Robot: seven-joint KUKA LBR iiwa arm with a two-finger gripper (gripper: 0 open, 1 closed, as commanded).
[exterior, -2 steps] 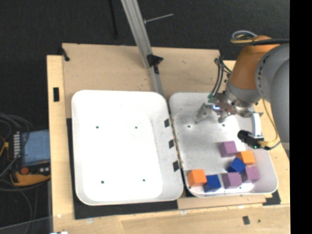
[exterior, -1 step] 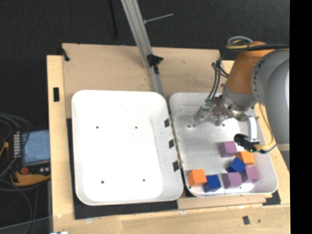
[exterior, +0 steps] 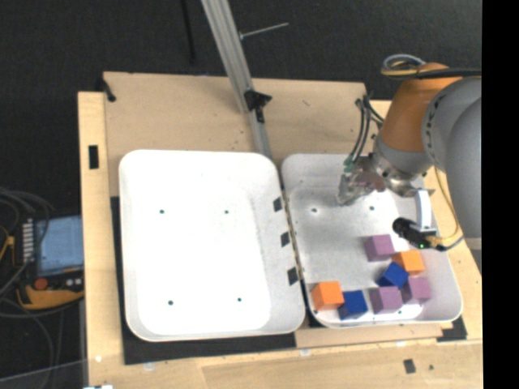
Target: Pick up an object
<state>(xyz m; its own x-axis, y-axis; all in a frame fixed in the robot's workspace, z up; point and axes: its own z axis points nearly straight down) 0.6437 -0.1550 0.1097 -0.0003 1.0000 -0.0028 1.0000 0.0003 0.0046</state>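
Note:
In the right bin (exterior: 324,217) lie several small blocks near its front right corner: a purple block (exterior: 379,246), an orange block (exterior: 410,260), a blue block (exterior: 394,275), a purple block (exterior: 419,288), another purple block (exterior: 386,299), a blue block (exterior: 353,305) and an orange block (exterior: 328,294). My gripper (exterior: 353,186) hangs over the bin's back part, well behind the blocks and apart from them. Nothing shows between its fingers.
The left bin (exterior: 203,241) sits beside the right one, joined by small black clips (exterior: 285,237). A metal pole (exterior: 235,63) slants up from behind the bins. A pendant with cables (exterior: 49,258) lies off the bench at the left.

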